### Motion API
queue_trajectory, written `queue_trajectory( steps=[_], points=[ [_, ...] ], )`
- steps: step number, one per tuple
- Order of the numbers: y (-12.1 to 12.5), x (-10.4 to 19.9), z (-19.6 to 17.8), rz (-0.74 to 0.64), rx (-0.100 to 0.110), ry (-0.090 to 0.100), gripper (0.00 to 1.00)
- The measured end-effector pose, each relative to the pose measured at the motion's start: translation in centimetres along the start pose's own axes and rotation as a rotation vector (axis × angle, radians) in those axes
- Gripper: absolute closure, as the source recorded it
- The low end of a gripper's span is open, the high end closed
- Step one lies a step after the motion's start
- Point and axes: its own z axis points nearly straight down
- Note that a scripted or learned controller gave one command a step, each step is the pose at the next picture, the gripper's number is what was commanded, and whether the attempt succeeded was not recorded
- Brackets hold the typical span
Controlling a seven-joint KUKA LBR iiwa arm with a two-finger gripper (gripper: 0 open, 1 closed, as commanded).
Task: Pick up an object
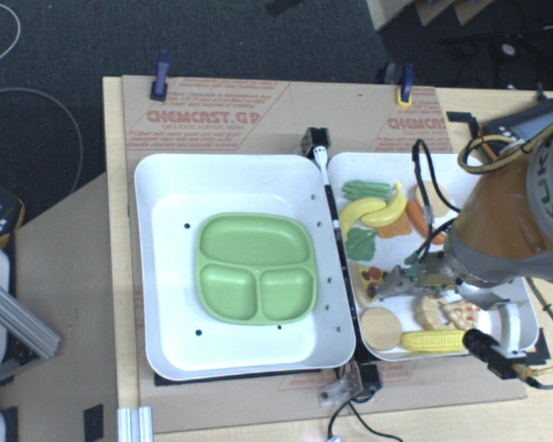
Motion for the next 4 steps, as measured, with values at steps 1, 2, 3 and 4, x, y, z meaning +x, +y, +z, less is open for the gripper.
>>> queue_trajectory(
  steps=[1, 2, 3, 4],
  points=[
    [0.2, 0.0, -0.9, -0.002, -0.004, -0.002, 1.00],
    [2.3, 7.6, -21.8, -0.012, -0.023, -0.001, 1.00],
    [1.1, 1.9, -14.4, 0.004, 0.003, -0.002, 1.00],
    [0.0, 12.5, -7.2, -0.012, 0.006, 0.003, 1.00]
  ],
)
